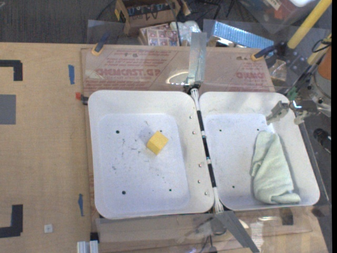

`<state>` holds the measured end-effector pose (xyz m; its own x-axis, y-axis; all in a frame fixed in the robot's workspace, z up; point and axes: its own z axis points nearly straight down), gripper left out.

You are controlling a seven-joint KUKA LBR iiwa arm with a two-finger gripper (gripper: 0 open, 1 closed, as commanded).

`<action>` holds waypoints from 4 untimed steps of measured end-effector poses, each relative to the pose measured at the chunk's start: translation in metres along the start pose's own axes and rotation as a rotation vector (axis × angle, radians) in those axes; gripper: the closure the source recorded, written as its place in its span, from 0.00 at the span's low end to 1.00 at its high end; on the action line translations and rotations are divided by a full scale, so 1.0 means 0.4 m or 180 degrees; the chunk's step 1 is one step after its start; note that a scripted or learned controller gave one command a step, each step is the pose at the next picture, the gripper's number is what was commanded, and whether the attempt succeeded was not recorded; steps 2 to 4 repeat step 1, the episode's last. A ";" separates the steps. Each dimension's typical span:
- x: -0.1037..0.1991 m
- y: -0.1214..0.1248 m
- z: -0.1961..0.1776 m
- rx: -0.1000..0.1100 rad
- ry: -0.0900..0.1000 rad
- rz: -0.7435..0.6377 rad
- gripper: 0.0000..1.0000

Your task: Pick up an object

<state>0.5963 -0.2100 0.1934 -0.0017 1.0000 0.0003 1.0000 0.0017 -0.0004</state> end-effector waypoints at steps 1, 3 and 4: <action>0.219 0.004 0.003 -0.0001 0.0000 -0.1210 0.00; 0.219 0.004 0.003 -0.0001 0.0000 -0.1210 0.00; 0.219 0.004 0.003 -0.0001 0.0000 -0.1210 0.00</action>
